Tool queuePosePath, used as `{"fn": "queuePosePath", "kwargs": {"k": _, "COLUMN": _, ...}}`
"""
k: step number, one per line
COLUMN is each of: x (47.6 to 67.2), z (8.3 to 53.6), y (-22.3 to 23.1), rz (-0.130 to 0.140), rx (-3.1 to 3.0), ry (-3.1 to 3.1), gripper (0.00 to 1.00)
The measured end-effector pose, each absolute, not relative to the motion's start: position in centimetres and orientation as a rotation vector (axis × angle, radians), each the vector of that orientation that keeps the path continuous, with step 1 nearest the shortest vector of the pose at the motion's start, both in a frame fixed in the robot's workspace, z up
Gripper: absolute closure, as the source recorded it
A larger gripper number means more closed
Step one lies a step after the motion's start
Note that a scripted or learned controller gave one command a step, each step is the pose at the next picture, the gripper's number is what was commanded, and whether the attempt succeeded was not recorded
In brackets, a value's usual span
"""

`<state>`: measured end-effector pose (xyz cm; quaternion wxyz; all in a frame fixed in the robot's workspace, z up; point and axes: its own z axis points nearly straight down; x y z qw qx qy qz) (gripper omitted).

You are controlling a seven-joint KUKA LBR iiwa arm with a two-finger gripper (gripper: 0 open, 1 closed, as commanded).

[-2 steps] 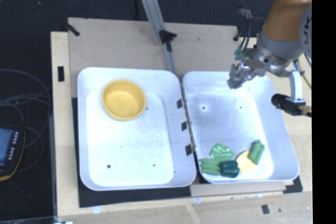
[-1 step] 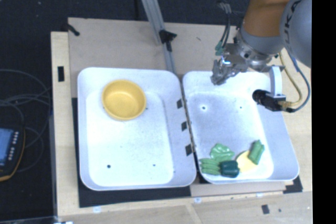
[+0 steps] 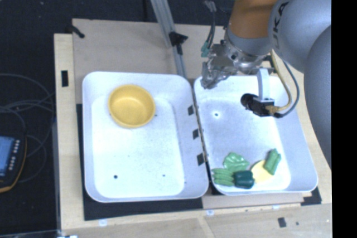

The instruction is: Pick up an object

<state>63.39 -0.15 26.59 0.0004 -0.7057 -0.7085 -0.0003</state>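
1. Camera view puts the gripper (image 3: pixel 215 76) over the far left corner of the right bin (image 3: pixel 290 136), close to the ridge where the two bins meet. Nothing sits between its fingers; whether the jaws are spread or pressed together I cannot tell, because the metal parts blur together at the wrist.

2. Directly below the gripper the floor of the right bin is bare white, so a straight descent here would probably close on nothing.

3. The nearest things to pick lie toward the near edge of that same bin: a cluster of small pieces, well apart from the gripper. It includes a light green leafy piece (image 3: pixel 235 161), a dark green block (image 3: pixel 243 178), a yellow piece (image 3: pixel 260 171) and a green stick (image 3: pixel 272 160).

4. From the jaws, this cluster lies nearer to the viewer and somewhat to the right. The pieces touch or overlap, so singling one out looks tricky.

5. The green stick stands out at the right edge of the cluster, its long axis tilted from near left to far right; closing across its narrow width seems the cleanest grasp.

6. A yellow bowl (image 3: pixel 132 106) rests in the far part of the left bin (image 3: pixel 100 170), to the left of the gripper and across the ridge. It is a second candidate, though its wide round rim looks harder to pinch.
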Motion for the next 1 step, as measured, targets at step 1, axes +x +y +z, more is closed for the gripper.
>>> {"fn": "queuePosePath", "kwargs": {"k": 1, "x": 64.49, "z": 26.7, "y": 5.28, "rz": -0.002, "rx": -2.217, "ry": -2.225, "gripper": 1.0}}
